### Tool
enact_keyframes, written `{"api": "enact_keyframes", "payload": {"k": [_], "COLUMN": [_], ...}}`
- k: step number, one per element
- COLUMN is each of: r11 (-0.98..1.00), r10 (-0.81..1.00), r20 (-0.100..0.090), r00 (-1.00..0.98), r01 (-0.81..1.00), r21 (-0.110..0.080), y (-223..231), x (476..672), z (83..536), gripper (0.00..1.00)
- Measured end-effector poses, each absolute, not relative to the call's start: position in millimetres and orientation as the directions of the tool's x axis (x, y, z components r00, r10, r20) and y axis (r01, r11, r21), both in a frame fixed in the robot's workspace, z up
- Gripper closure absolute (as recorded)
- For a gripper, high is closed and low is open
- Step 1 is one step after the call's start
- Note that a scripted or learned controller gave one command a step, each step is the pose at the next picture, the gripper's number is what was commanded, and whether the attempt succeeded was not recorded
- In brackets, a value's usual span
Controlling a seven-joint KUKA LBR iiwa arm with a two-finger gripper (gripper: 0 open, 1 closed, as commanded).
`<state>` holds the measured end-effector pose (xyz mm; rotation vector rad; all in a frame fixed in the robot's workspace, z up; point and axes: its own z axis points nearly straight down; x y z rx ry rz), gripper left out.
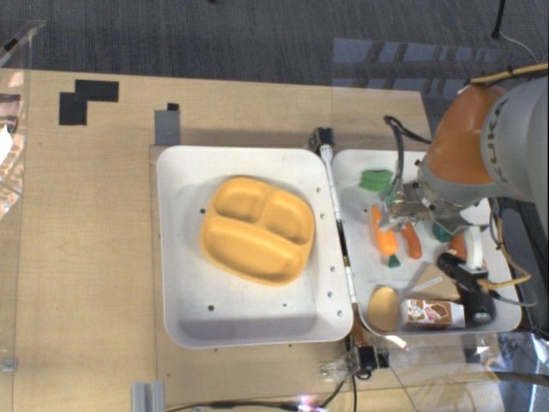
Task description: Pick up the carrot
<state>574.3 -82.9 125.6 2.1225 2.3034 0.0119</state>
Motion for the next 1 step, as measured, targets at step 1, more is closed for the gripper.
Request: {"api": "enact_keyframes", "payload": {"k": [1], "r11": [-0.33], "r10": [0.944], "r20": [0.004], "r00": [0.33], "r01": [0.944], "r21": [0.005], "y": [-22.6], "x": [539.0], "z": [185.5], "gripper": [1.0]}}
